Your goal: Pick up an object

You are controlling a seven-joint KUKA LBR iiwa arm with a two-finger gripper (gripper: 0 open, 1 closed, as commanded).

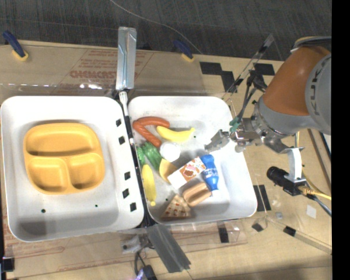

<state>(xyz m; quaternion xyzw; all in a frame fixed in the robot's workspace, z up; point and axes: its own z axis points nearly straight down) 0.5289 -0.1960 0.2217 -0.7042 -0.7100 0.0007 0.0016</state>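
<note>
The gripper [221, 139] is seen above the right bin's [236, 185] right side, its finger state not discernible, and since the blue bottle [209, 171] lies packed against neighbouring toy food, a fouled grasp is risked.

Bright even overhead light, soft shadows, mild glare on the white bins [11, 156], slightly soft focus.
</note>
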